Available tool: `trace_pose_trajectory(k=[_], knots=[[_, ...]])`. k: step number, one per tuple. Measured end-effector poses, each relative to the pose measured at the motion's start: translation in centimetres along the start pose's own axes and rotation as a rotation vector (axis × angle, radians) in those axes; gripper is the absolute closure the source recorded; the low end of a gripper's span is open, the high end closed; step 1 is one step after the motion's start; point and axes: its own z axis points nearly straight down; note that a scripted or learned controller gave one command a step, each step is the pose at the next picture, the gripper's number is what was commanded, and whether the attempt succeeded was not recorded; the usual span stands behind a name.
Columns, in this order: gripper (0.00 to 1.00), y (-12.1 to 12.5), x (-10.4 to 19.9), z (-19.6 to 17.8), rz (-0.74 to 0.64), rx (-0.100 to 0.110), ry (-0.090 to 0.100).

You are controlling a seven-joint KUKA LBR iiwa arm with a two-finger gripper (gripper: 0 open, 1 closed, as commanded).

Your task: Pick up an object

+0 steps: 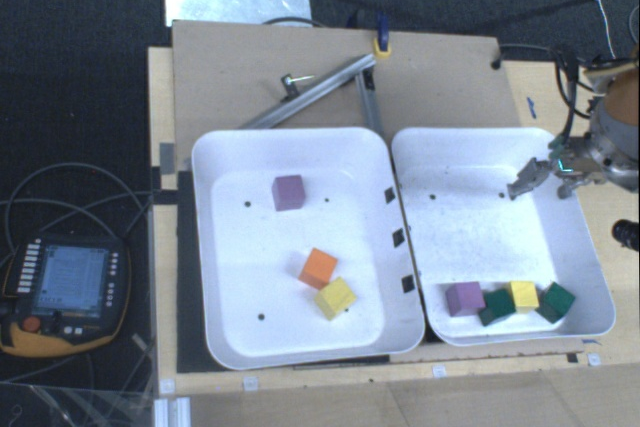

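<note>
White plastic bins sit side by side on the bench, and the gripper point(527, 181) hangs over the far right part of the right bin point(470, 215), with nothing between its fingers. Whether the jaws are spread or pressed together cannot be told, since the tool is small and somewhat blurred here.

The nearest candidates lie along the near wall of that bin: a purple block point(464, 297), a dark green block point(496, 305), a yellow block point(524, 294) and a second green block point(556, 300). They are packed in a row, each touching or just beside its neighbour, and close against the wall. That crowding is the main risk: a finger coming down could land on top of a neighbouring block or jam against the bin wall, and the grasp would shove the row rather than close on one piece.

The left bin point(225, 245) holds easier targets. Its purple cube point(288, 192) stands alone, well apart from the rest. An orange cube point(318, 267) and a yellow cube point(335, 298) sit corner to corner, so a grab at either could nudge the other. Reaching them means crossing the shared rim, which the gripper might clip if it travels low.
</note>
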Motion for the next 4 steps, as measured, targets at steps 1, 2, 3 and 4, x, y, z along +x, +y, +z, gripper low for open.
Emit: trace_pose_trajectory(k=[1,2,3,4], knots=[[0.0,0.0,0.0,0.0,0.0,0.0,0.0],[0.0,0.8,0.4,5.7,-0.001,0.004,0.0],[0.0,0.8,0.4,10.8,0.002,0.005,0.0],[1.0,1.0,0.3,9.4,0.0,-0.004,-0.002]])
